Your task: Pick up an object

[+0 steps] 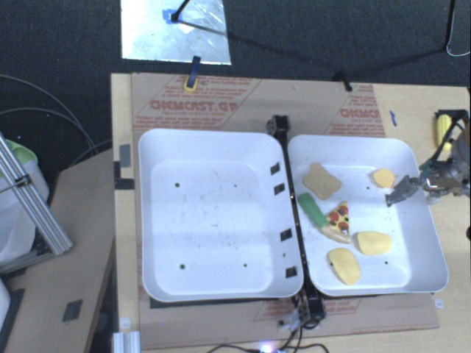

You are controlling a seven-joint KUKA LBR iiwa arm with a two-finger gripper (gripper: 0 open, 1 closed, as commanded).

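Two white bins sit on a cardboard-covered bench (243, 98) over dark carpet. The claw (401, 191) hovers above the right bin (419, 271), holding nothing; its finger spread is unclear. A round yellow piece (383, 177) lies just beside it.

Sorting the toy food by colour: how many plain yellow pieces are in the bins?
3, all in the right bin: one by the gripper, one mid-right, one near the front. None looks hidden.
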